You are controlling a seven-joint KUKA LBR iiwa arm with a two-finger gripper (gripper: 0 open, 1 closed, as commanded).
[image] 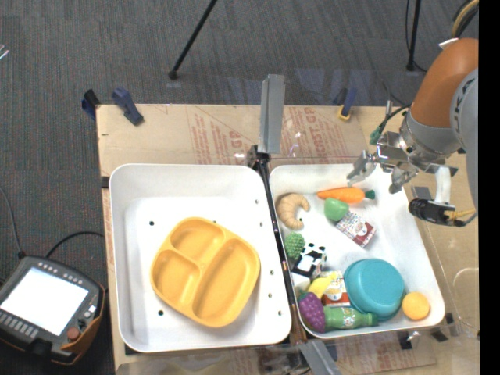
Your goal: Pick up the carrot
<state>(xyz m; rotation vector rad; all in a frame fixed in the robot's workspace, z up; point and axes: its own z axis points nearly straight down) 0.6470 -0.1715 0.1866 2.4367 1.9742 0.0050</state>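
Camera view: my claw (380, 167), fingers spread and holding nothing, hovers just beside the carrot (341, 195).
It looks light, stiff, slick; I'd pinch mid-body.

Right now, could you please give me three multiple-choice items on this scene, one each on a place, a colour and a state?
1. Where does the carrot lie?
A. In the right bin, near its far edge
B. On the yellow tray
C. On the floor

2. What colour is the bowl?
A. Red
B. Teal
C. Black

3. How does the gripper stand toward the carrot?
A. It holds the carrot between its fingers
B. It hovers by the carrot, which lies loose in the bin
C. It rests on the yellow tray

Key: 1 A, the carrot lies by the croissant. 2 B, it is plainly teal. 3 B, nothing sits between the fingers.
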